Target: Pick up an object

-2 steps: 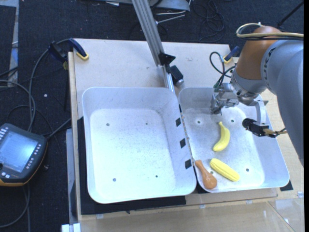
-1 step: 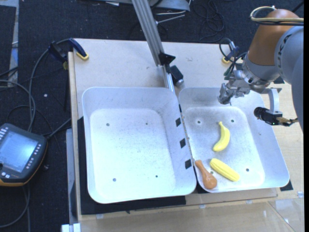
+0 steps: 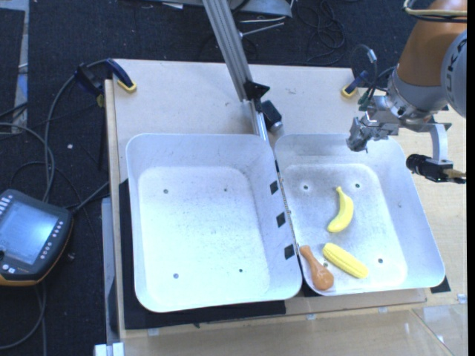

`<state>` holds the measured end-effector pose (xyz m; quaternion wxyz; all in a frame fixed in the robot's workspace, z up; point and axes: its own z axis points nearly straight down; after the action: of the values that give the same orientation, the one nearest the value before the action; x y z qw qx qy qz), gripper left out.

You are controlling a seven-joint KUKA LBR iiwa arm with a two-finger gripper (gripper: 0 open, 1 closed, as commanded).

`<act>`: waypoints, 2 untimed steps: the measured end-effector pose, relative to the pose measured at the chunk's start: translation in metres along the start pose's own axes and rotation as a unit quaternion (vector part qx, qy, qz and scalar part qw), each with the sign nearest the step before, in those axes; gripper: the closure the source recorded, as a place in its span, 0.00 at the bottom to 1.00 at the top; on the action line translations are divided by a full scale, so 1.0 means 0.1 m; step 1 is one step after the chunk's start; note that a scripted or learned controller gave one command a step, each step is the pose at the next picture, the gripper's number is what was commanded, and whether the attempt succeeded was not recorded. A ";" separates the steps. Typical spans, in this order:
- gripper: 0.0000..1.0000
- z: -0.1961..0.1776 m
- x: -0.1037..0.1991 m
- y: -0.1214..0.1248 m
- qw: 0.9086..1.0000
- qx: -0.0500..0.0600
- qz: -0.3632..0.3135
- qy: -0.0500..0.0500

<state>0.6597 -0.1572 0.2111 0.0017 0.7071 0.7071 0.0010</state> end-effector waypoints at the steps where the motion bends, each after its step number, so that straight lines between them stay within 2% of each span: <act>1: 1.00 -0.45 0.03 -0.05 1.000 0.000 0.000 0.000; 2: 1.00 -0.53 0.49 -0.28 1.000 0.002 -0.002 0.001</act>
<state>0.6316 -0.1085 0.2638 0.0000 0.7059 0.7083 0.0005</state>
